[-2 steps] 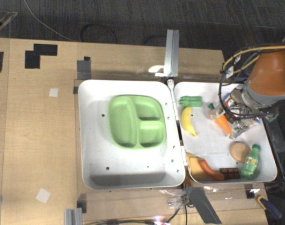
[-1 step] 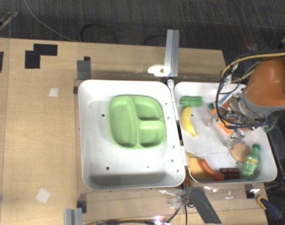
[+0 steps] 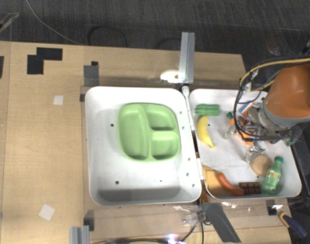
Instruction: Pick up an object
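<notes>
The arm (image 3: 292, 93) is the thing closest to the camera. It is grey with a big orange band, and it comes in from the right over the right bin (image 3: 219, 97). Wires loop around its wrist. The tool (image 3: 254, 145) hangs down under the orange part, near the middle of the right bin. It is too blurry and too hidden to tell if the tool is apart or together, or if it touches anything.

Just below the tool lies a round brown thing like a potato (image 3: 260, 164). Next to it, on the right, is a small green bottle (image 3: 272, 176). The bottle lies with its cap up toward the far side and its long body pointing at the near right corner.

A yellow banana (image 3: 204, 131) lies on the left side of that bin. Its long side runs from far to near, and it bends a bit to the right at the near end. Above it is a green block (image 3: 207, 110) lying sideways. In the near left corner there is an orange piece (image 3: 214, 179), a red sausage shape (image 3: 229, 183) and a dark brown bar (image 3: 251, 188).

The left bin (image 3: 101, 151) holds a green tray (image 3: 148, 131) with three parts. Both bins sit side by side on the wooden desk (image 3: 37, 151).
</notes>
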Controlling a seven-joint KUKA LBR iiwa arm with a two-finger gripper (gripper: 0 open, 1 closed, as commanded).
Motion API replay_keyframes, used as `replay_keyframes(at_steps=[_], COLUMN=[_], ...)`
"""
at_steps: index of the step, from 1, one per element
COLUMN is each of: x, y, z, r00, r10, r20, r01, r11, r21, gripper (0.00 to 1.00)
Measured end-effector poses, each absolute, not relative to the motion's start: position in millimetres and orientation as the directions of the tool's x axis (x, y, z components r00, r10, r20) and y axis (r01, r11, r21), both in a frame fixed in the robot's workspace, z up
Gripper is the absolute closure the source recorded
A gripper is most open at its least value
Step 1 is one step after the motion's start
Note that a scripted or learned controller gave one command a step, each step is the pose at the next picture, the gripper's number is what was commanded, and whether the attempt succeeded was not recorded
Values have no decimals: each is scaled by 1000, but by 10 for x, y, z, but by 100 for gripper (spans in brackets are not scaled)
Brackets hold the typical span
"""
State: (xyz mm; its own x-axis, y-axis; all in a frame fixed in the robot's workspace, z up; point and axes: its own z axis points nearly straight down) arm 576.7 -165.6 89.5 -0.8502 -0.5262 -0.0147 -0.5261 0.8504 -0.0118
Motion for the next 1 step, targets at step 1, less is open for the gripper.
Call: replay_keyframes(at_steps=[1], x=[5863], y=[-853], z=[900], r00=[-969], r10=[-246], r20=[-17], r01=[-246], r11=[969], r21=[-8], gripper=[0])
